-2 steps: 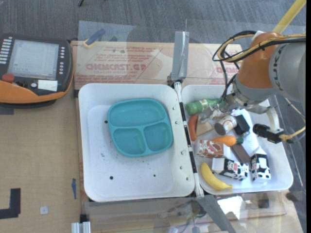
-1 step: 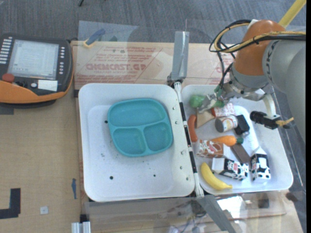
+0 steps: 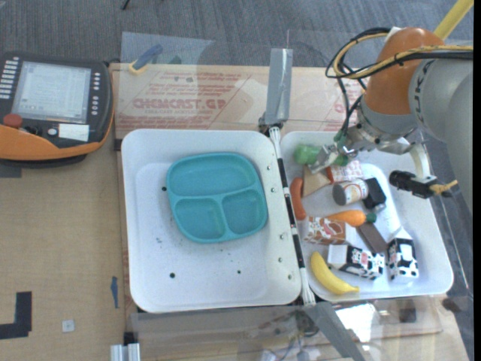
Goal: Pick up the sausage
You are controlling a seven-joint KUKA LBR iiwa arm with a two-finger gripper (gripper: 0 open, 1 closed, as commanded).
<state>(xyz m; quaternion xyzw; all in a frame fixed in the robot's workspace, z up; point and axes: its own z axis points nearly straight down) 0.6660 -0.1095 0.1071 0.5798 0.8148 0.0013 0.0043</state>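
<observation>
The gripper hangs over the right bin; I cannot tell its state. The sausage lies just below-left of it, along the bin's left wall. Approach from above, 2 pads straddling its width.

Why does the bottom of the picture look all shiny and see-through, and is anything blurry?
In the camera view, a clear sheet along the bottom edge catches the light and shows pale glare. The gripper looks soft and smeared, so its fingers are hard to make out. The teal plate and the banana look sharper. The white bins are evenly lit, with faint shadows.
</observation>
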